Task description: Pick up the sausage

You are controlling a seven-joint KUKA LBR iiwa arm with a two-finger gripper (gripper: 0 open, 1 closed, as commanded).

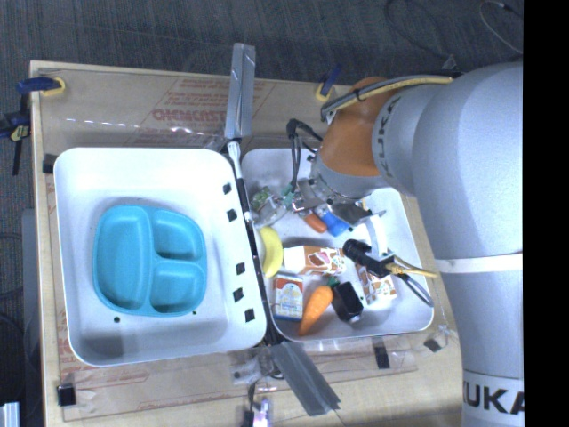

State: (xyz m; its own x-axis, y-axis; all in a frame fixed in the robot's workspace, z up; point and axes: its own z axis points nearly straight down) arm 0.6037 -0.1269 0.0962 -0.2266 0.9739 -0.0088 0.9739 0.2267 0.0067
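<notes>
The arm [471, 194] looms over the right bin [404, 323]; pincer [307, 205] state can't tell, sausage buried somewhere in clutter

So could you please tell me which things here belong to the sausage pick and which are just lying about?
For the job:
- gripper, low over the right bin
- small reddish piece beside it, possibly the sausage; too small to tell

Lying about:
- banana
- carrot
- carton
- blue tray in the left bin
</notes>
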